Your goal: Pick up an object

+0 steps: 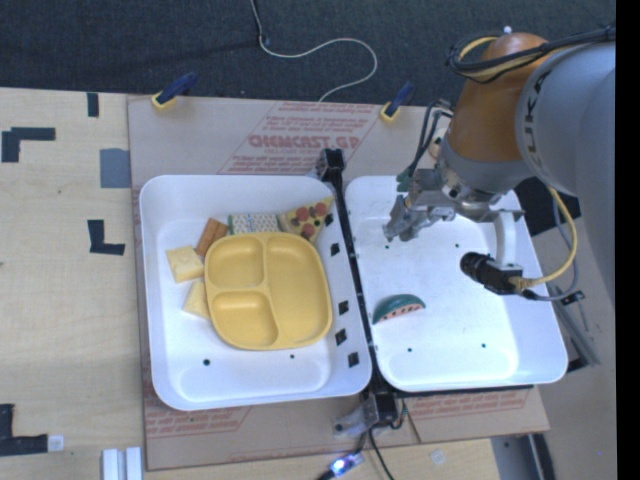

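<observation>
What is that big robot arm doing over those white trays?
The grey and orange robot arm is trying to pick something up. Its metal two-finger gripper is over the right white bin, near that bin's top left corner. A small green and red watermelon-slice toy lies lower down in the same bin, apart from the gripper. The left white bin holds a yellow divided plastic plate with a few small toy foods beside it.

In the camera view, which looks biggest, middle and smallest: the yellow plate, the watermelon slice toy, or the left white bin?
1. Left white bin, biggest.
2. Yellow divided plate, sitting inside that bin.
3. Watermelon slice toy, smallest, in the right bin.
</observation>
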Available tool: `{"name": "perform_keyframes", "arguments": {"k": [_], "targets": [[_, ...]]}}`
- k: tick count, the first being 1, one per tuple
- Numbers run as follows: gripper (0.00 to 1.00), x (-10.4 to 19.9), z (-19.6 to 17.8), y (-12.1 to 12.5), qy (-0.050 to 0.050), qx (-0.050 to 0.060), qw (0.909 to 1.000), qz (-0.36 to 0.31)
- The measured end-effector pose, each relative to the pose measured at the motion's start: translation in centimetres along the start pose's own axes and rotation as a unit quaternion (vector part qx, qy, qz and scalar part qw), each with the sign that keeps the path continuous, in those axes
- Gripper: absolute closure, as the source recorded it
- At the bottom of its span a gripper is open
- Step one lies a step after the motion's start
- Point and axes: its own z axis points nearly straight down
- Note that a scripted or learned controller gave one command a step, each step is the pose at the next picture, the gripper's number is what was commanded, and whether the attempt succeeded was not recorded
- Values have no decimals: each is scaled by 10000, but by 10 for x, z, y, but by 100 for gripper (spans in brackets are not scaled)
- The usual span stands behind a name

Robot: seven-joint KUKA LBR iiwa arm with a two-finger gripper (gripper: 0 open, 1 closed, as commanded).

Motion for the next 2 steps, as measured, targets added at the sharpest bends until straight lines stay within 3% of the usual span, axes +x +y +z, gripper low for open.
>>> {"name": "perform_keyframes", "arguments": {"k": [1, 2], "targets": [[100, 51, -22, -9, 1, -10, 10000, -1], [100, 48, -4, -8, -14, 7, 10000, 27]]}}
